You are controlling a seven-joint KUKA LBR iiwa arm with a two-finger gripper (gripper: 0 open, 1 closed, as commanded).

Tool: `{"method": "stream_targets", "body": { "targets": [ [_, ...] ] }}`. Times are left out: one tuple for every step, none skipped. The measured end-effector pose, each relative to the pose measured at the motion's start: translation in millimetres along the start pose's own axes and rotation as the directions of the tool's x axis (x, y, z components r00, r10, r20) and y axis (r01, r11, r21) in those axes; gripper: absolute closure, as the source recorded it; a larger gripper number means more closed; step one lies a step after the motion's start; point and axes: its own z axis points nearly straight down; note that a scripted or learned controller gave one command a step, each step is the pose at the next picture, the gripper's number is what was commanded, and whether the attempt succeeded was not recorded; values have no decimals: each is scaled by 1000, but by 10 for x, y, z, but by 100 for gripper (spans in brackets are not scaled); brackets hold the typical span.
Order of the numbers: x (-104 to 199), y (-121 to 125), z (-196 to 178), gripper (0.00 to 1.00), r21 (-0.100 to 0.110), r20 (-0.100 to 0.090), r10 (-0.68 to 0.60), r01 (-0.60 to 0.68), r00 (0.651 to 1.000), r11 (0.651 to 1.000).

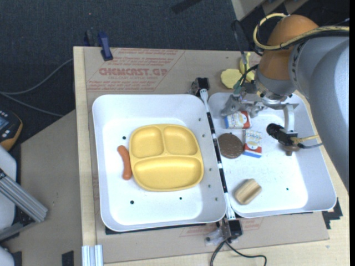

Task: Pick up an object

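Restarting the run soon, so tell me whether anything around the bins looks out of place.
A small yellow thing lies on the bench just beyond the far rim of the right bin, outside both bins. In the left bin, the sausage lies beside the plate, not in it. Nothing looks spilled or broken.

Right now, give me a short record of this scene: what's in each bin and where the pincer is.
left bin: yellow divided plate; orange sausage beside it
right bin: brown disc; red-and-white carton; blue-edged packet; tan roll
pincer: over the right bin's far corner near the divider, just above the red-and-white carton
task state: no object seen lifted
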Motion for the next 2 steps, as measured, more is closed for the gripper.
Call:
{"method": "stream_targets", "body": {
  "targets": [
    [655, -522, -950, 100, 3, -3, -4, 4, 1000, 1000],
    [717, -950, -1161, 100, 9, -3, 2, -2, 1000, 1000]
  ]
}}
